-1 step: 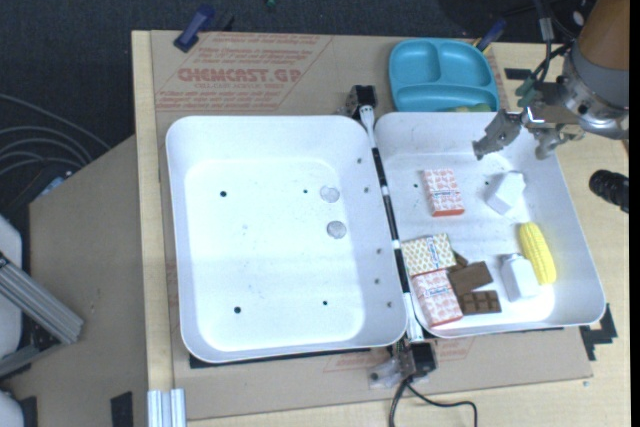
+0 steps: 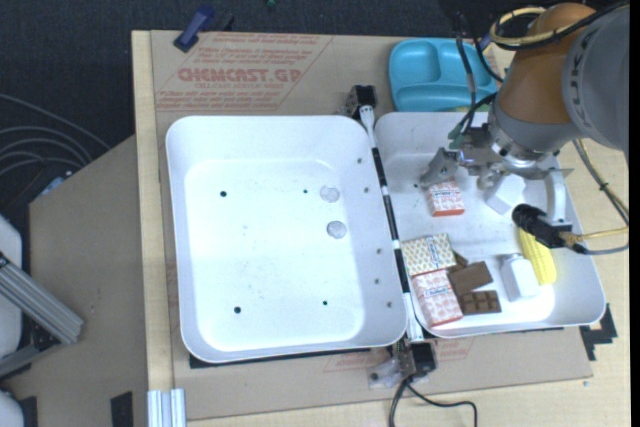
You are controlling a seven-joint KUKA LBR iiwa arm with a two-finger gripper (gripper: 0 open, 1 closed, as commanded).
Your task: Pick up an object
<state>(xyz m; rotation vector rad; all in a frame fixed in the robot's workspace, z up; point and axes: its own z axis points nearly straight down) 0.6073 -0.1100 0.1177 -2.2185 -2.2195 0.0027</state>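
While the hand [image 2: 466, 177] hovers in the right bin [image 2: 585, 300], fingers apart and empty, a small red-and-white packet [image 2: 447, 200] lies just beside it, so this looks like the approach, and next it needs to centre over the packet and close.

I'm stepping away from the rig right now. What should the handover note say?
Gripper: low over the far end of the right bin, just above the small red-and-white box; nothing visibly held.
Things: patterned packet, red-and-white packet, brown chocolate bar, white block and yellow piece all lie in the right bin. The left bin holds two small discs.
Done: nothing lifted.
Left: grasp one object and raise it.
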